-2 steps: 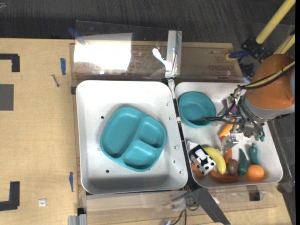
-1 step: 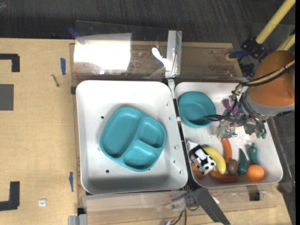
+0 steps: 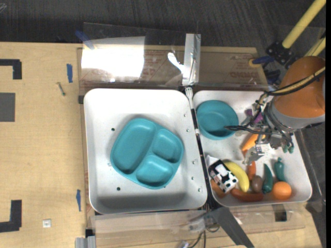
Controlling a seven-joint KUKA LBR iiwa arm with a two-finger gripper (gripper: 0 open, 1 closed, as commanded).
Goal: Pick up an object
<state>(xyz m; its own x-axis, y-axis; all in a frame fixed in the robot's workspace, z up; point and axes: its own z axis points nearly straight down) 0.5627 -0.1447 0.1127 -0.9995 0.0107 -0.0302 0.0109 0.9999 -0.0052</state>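
Observation:
The right bin (image 3: 301, 165) holds a pile of toy food along its near side: a yellow banana (image 3: 239, 173), a black-and-white cow-patterned toy (image 3: 222, 176), an orange fruit (image 3: 282, 190), a green vegetable (image 3: 268, 179), a dark teal one (image 3: 280, 168) and a reddish sausage (image 3: 247, 194). My gripper (image 3: 257, 144) hangs low over the middle of this bin, just above the pile. A small orange carrot-like piece (image 3: 249, 141) lies right against its left side. Whether that piece is gripped is unclear.
A teal bowl (image 3: 216, 118) sits in the far left corner of the right bin, close to the gripper. The left bin (image 3: 98, 138) carries a teal divided plate (image 3: 147, 151). The arm's orange band (image 3: 302, 94) hangs over the right bin's far right corner.

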